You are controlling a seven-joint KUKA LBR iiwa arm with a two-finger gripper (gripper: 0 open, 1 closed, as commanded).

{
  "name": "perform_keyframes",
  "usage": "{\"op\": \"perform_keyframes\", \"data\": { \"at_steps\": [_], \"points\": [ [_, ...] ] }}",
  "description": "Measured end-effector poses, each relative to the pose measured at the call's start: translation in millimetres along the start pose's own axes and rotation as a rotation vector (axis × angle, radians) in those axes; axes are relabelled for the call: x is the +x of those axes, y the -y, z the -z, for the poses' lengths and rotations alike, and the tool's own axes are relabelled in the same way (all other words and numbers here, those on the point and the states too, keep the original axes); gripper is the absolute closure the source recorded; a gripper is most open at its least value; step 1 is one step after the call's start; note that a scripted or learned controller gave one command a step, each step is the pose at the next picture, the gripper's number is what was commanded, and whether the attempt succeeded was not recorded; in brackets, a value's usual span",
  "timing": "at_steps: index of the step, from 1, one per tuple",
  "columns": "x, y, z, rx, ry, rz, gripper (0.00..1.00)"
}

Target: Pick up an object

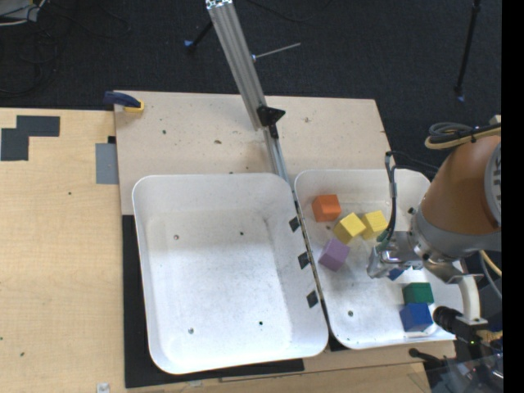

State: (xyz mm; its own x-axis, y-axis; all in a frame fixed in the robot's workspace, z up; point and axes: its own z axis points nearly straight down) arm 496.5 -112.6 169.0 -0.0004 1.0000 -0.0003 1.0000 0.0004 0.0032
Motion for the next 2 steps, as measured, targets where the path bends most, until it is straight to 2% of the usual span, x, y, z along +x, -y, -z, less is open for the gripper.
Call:
{"op": "perform_keyframes", "data": {
  "at_steps": [1, 2],
  "points": [
    [5.5, -0.2, 44.3, 0.001, 0.000, 0.001, 1.00],
    [4.0, -7.9, 104.6, -0.001, 0.001, 0.000, 1.00]
  ]
}}
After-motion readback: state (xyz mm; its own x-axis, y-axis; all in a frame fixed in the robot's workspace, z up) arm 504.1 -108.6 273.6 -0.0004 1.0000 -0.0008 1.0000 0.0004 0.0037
